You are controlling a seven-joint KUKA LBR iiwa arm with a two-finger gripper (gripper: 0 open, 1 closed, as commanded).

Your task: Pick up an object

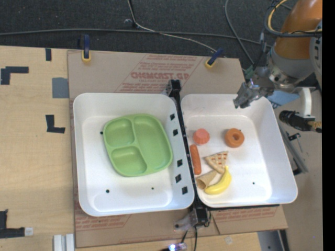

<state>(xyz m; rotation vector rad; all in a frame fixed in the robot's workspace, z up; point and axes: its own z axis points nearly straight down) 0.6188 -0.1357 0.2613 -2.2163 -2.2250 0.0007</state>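
The right bin (261, 192) holds several toy foods: an orange donut (234, 137), a small red-orange round piece (201, 136), a hot dog (194, 159), a waffle wedge (218, 161) and a yellow banana (220, 183). My gripper (244, 99) hangs over the bin's far right corner, above and to the right of the donut and apart from every item. Nothing is seen between its tips.
The left bin (86, 140) carries a green divided plate (137, 144). A black divider with clips (178, 140) runs between the bins. Cables (157, 30) cross the dark area behind the bench, and two clamps (85, 54) pin the cardboard base.
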